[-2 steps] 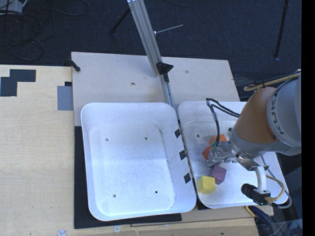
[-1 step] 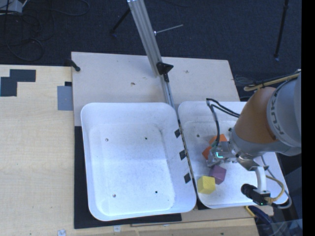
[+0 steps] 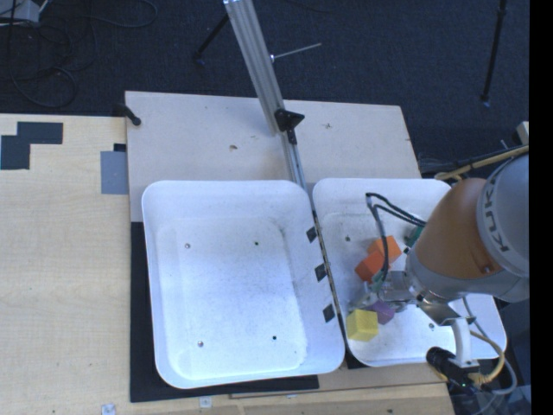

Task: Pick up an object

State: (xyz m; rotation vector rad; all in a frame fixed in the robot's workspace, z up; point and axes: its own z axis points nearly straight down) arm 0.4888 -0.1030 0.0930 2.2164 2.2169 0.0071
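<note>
In the right bin (image 3: 346, 204) lie an orange block (image 3: 378, 258), a yellow block (image 3: 362, 325) and a small purple piece (image 3: 383, 312). The arm comes in from the right, its orange band and grey wrist over the bin's right half. My gripper (image 3: 385, 294) hangs low over the cluster, between the orange block and the yellow one, close to the purple piece. The wrist and cables cover much of the gripper, and nothing can be made out held in it.
The left bin (image 3: 173, 232) lies beside the right one, with black clips along the shared wall. A slanted aluminium rail (image 3: 259, 67) rises behind the bins. Black cables loop over the right bin's middle.
</note>
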